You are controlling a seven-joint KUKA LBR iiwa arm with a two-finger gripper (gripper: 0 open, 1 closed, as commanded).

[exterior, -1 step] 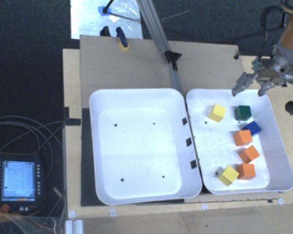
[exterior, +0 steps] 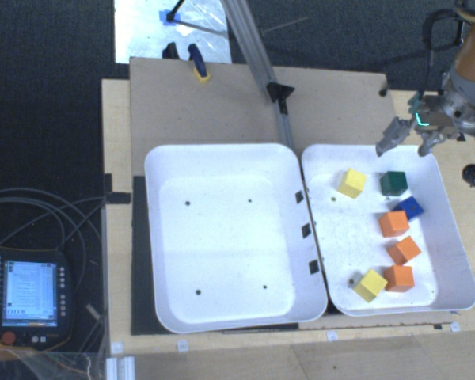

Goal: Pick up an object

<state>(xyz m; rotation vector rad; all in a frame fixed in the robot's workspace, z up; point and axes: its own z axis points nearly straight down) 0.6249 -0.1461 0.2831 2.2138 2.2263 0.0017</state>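
Note:
The right bin (exterior: pixel 451 236) holds several small blocks. A yellow block (exterior: pixel 351 184) lies near its back left, with a dark green block (exterior: pixel 393 183) beside it. A blue block (exterior: pixel 411 207) sits just right of an orange block (exterior: pixel 393 223). Further forward lie two more orange blocks (exterior: pixel 404 250) (exterior: pixel 399 278) and a second yellow block (exterior: pixel 370 284). My gripper (exterior: pixel 408 140) hangs above the back edge of the right bin, fingers spread open with nothing between them, just behind the green block.
The left bin (exterior: pixel 222 236) stands beside the right one on the brown bench. A grey pole (exterior: pixel 249 38) slants over the back of the bench. A teach pendant (exterior: pixel 28 295) lies on the floor at the left, with cables.

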